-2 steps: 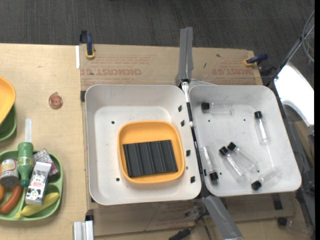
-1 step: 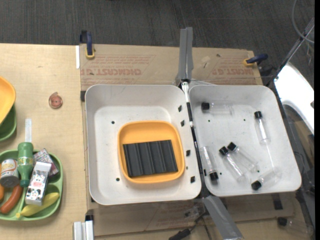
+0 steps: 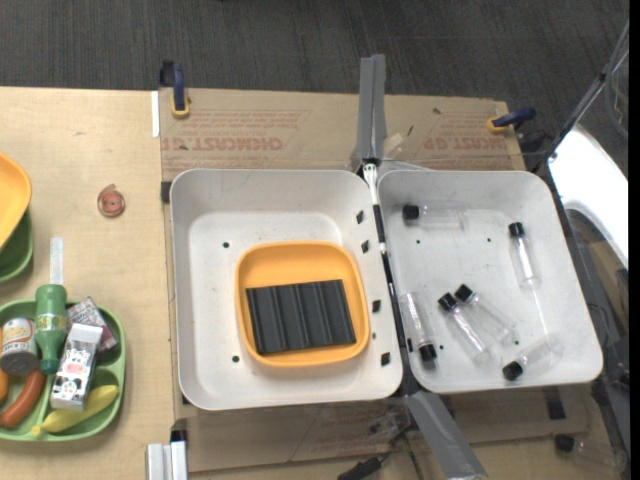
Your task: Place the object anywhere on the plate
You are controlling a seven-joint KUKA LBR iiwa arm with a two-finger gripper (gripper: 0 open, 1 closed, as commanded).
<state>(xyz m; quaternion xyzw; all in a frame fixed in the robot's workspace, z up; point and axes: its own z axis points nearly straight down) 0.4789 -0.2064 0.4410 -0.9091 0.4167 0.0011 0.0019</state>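
Observation:
An orange square plate (image 3: 300,256) lies in the middle of the left white bin (image 3: 203,268). A dark grey ridged slab (image 3: 300,316) covers most of the plate's floor. In the right white bin (image 3: 470,243) lie several clear plastic vials with black caps. One vial (image 3: 521,252) is near the right wall and another (image 3: 433,214) is at the back left. A pair (image 3: 472,320) sits near the middle, one (image 3: 418,326) lies along the left wall, and one (image 3: 529,358) is at the front right.
On the wooden table to the left are a green tray (image 3: 104,408) of toy food, a yellow bowl (image 3: 10,206) and a small pink disc (image 3: 112,202). Cardboard (image 3: 260,133) lies under the bins, held by clamps at the back corners. A white shape (image 3: 596,183) stands at the right.

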